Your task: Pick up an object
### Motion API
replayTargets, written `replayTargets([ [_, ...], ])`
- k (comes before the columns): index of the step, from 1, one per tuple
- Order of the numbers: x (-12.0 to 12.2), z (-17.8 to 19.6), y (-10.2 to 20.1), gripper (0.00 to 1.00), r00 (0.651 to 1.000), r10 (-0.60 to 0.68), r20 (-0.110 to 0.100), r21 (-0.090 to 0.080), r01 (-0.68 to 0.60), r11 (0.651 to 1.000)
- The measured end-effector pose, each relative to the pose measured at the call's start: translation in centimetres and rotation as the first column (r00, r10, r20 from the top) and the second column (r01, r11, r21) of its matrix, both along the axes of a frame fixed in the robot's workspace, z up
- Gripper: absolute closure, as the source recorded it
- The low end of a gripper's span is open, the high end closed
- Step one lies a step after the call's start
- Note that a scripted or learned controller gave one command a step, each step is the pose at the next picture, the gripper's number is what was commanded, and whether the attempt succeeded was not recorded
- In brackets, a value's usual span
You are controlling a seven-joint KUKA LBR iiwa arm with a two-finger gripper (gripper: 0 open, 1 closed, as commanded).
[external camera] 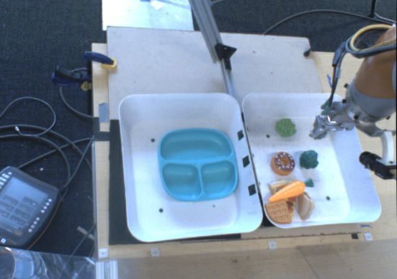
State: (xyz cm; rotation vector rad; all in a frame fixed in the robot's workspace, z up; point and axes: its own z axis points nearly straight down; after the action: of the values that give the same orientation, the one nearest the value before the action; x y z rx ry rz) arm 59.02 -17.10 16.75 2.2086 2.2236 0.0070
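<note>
In the right bin (pixel 353 206) lie a light green round piece (pixel 285 127), a brown doughnut (pixel 283 162), a dark green broccoli (pixel 309 159), a small teal bit (pixel 309 181), an orange carrot (pixel 287 191), a waffle (pixel 279 211) and a tan piece (pixel 304 206). My gripper (pixel 323 125) hangs over the upper right part of this bin, to the right of the light green piece and apart from it. Nothing shows between its fingers.
The left bin (pixel 139 209) holds a blue divided plate (pixel 198 164). A grey pole (pixel 205 14) slants down to the gap between the bins. Cables and a blue clamp (pixel 93 61) lie off the bench's left side, with a handheld pendant (pixel 23 203) at the lower left.
</note>
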Motion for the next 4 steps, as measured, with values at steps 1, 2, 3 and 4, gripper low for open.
replayTargets([
  [1, 0.3, 6.3, 0.6, 1.00, 1.000, 0.002, 0.001, 0.000, -0.002, 1.000],
  [2, 0.4, 9.1, 0.6, 1.00, 1.000, 0.002, -0.002, 0.001, -0.002, 1.000],
  [3, -1.0, 9.1, 6.7, 1.00, 1.000, 0.004, -0.008, 0.004, -0.004, 1.000],
  [4, -3.2, 8.4, 12.5, 1.00, 1.000, 0.004, -0.008, 0.004, -0.004, 1.000],
])
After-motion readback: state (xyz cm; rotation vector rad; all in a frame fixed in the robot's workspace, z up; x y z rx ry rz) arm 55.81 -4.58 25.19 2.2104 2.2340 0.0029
